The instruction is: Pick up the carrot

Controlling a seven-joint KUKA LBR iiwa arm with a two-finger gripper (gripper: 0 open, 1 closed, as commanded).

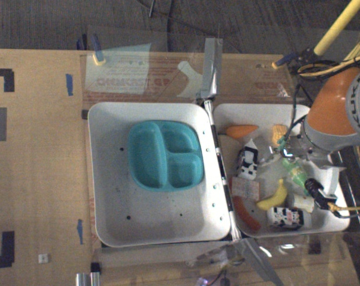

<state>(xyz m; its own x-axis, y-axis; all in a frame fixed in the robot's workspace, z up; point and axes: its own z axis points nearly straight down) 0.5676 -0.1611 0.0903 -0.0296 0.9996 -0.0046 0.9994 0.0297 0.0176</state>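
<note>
Obs: Arm [337,109], grey with an orange band, sits highest in view. It enters from the right and hangs over the right bin [260,113]. Pincer [290,154] is low over the bin's middle clutter.

Rev: Pincer state?

Obs: Cannot tell. The wrist and glare cover its working end, so I can't read how far apart it stands or whether it has hold of anything.

Rev: Carrot location?

Obs: Carrot [242,131] lies flat in the right bin's far-left corner, close to the wall shared with the left bin. Its long axis runs roughly left to right. It is apart from the pincer and nothing lies on top of it.

Rev: Neighbours?

Obs: A cow-patterned carton [247,162] is just nearer the camera than the carrot. A corn piece [279,134] lies to the carrot's right. Further toward the near wall are a speckled grey square [246,188], a banana [272,198], a reddish sausage [246,214] along the left wall and a second cow-patterned carton [285,217]. A green item [296,175] lies beside the pincer; I cannot tell if they touch.

Rev: Left bin?

Obs: Left bin [108,207] holds a teal divided plate [165,155], set toward the far side. Both bins rest on the tabletop [37,177].
</note>
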